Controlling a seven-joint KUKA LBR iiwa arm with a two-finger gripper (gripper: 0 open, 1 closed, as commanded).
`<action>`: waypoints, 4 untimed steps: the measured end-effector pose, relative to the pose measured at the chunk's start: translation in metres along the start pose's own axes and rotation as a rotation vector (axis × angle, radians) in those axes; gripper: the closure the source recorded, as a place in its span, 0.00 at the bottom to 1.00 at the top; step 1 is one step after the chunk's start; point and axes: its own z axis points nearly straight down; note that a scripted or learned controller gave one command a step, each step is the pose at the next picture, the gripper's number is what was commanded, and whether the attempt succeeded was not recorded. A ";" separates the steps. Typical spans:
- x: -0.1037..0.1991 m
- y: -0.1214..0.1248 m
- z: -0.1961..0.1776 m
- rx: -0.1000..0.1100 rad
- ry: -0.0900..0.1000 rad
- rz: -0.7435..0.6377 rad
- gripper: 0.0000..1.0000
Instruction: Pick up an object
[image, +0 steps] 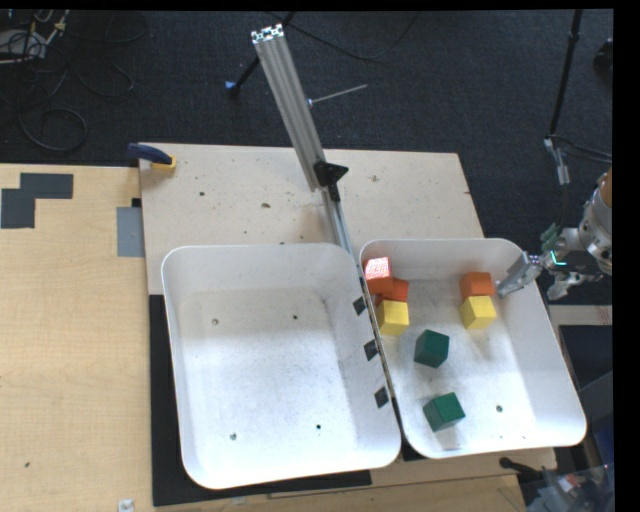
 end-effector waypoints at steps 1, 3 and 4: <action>0.000 0.001 -0.003 -0.004 -0.002 -0.002 0.00; 0.016 -0.012 0.104 0.002 0.001 0.002 0.00; 0.017 -0.013 0.158 0.002 0.001 0.004 0.00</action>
